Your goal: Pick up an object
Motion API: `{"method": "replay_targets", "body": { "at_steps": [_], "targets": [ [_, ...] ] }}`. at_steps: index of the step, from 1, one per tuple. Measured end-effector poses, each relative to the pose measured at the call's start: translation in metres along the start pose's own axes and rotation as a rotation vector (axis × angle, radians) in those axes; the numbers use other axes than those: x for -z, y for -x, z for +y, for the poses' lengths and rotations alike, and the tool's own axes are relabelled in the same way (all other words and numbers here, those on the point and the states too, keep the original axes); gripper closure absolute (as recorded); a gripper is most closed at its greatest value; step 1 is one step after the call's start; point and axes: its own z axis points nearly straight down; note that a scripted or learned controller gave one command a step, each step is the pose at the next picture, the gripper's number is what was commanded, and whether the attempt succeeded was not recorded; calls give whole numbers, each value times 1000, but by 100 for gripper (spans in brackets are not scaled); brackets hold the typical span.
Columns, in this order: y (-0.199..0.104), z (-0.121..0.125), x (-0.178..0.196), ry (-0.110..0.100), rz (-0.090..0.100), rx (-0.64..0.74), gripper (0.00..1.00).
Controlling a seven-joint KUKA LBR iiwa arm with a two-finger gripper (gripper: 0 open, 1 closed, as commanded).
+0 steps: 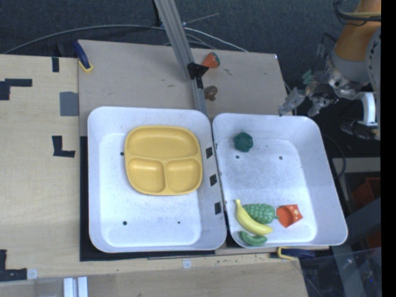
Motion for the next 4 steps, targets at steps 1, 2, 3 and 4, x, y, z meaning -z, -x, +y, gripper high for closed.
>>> {"method": "replay_targets", "body": {
  "at_steps": [1, 2, 3, 4],
  "targets": [
    [0, 0, 0, 0, -1, 0, 0],
    [-3, -3, -65, -5, 1, 0, 0],
    [-3, -4, -113, -12, 3, -2, 0],
    [-3, -4, -103, -12, 1, 0, 100]
  ]
}}
